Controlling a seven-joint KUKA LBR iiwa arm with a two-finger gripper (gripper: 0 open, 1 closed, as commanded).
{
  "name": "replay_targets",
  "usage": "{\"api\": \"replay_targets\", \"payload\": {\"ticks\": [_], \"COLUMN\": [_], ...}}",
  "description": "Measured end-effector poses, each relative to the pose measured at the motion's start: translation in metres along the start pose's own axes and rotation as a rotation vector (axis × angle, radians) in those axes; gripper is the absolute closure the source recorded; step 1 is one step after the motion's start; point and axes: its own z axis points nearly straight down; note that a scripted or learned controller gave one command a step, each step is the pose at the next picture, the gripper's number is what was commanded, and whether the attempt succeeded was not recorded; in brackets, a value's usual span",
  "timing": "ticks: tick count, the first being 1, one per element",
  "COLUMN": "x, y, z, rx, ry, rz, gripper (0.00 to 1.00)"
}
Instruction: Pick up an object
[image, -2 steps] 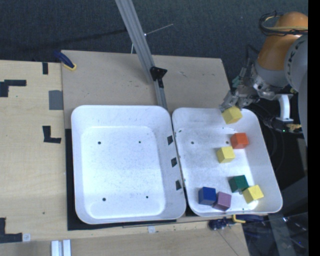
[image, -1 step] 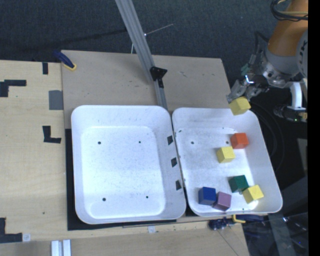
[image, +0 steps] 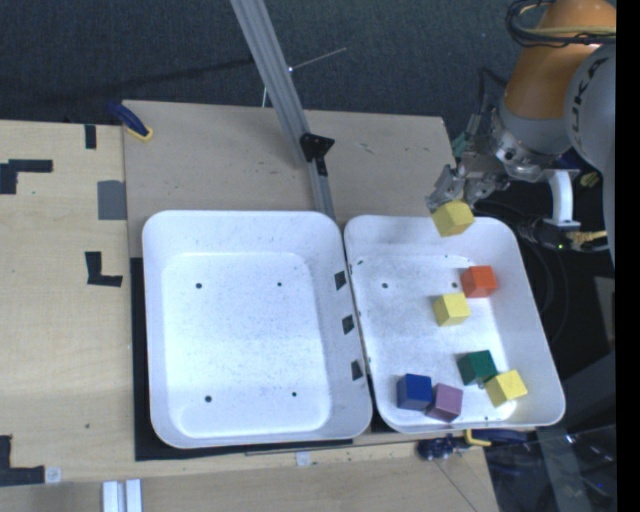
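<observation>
Camera view: gripper (image: 455, 203) pinched a yellow cube (image: 453, 217) above the right bin's (image: 400, 290) far rim.
Cube: matte, blocky, tilted.
Bin: white, speckled plastic.

A metal pole (image: 285, 95) slants across the counter (image: 215, 160) just behind the left bin (image: 245, 325). A blue-and-yellow clamp (image: 130, 120) sits at the counter's far-left corner, well behind that bin.
</observation>
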Motion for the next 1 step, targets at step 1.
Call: {"api": "replay_targets", "payload": {"ticks": [1], "x": [0.0526], "y": [-0.0098], "z": [-0.0076], "rx": [0.0], "ry": [0.001], "rz": [-0.002], "gripper": [1.0]}}
